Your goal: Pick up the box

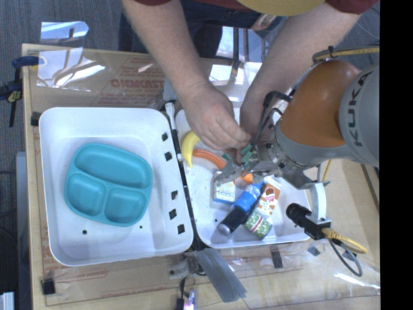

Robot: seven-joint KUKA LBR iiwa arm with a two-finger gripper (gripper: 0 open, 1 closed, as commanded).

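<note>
My gripper (247, 162) sits over the right bin (303, 234), crowded by a person's hands (216, 121); its grasp state cannot be told. The box (224, 190) lies just beside.

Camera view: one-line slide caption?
Person's hands reach into the right bin beside the gripper; teal tray lies left.

The scene is brightly and evenly lit from overhead, so the two white bins (97, 250) read almost blown out, with only soft, faint shadows under the teal tray (108, 185) and along the bin walls. Glare streaks across the clear plastic sheet (97, 73) at the far left of the bench and again along its near right corner. The picture is mildly soft and grainy overall, and the person's hands (216, 124) look slightly smeared by motion.
</note>
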